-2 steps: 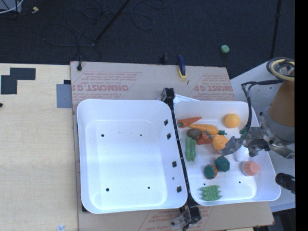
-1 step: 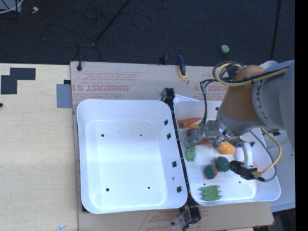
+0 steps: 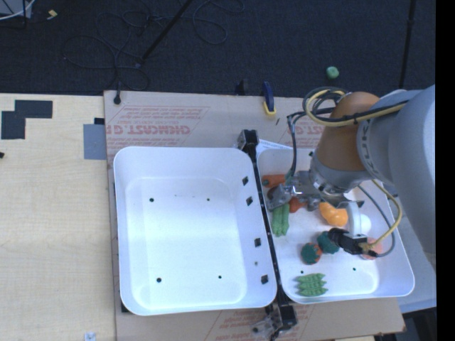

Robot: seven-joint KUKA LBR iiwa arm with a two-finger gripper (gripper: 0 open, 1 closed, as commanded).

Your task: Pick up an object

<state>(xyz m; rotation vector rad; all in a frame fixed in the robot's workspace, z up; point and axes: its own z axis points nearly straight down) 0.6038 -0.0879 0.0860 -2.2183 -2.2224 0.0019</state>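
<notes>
The gripper point(image 3: 283, 194) is seen low in the right bin point(image 3: 398, 279) just above a green cucumber-like piece point(image 3: 280, 220); whether it is clenched cannot be told.

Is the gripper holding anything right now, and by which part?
Cannot be told: the gripper sits low in the right white bin beside a long green vegetable-shaped toy, its grasp hidden.
</notes>
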